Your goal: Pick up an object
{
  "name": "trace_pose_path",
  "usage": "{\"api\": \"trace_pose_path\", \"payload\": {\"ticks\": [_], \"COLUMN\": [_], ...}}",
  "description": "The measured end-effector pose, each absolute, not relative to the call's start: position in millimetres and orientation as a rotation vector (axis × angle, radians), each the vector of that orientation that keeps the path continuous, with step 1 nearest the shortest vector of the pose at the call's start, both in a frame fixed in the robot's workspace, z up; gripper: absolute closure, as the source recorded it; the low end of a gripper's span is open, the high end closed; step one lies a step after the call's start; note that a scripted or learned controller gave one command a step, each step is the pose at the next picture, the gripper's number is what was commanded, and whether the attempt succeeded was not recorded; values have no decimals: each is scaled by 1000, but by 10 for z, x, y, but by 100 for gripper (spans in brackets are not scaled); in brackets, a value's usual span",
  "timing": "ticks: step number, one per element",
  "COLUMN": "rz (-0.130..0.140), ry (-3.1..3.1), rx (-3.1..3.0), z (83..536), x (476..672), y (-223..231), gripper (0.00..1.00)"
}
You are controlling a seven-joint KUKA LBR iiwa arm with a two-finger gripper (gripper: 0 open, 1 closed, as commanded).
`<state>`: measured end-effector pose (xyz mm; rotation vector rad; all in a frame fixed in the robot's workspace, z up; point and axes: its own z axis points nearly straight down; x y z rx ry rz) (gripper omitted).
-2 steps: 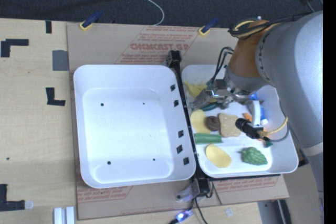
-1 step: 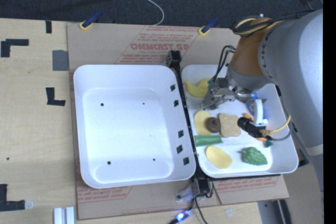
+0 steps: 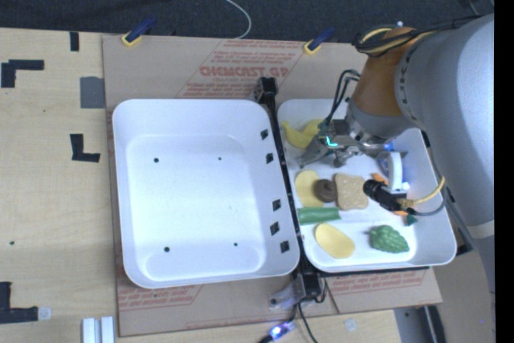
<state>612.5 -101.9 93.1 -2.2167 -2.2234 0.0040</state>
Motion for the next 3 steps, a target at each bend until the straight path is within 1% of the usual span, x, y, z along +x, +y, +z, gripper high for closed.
{"api": "trace_pose_path", "payload": {"ticks": [1,2,3], "rz": [12,-19,-18], "ry": [-2220,-2238,-2235], "rx": [-2213,-2222,-2229], "z": [850,2713,5069], "x": [6560,6716,6685], "y": [-1036,-539,-628], "gripper": [0,0,0]}}
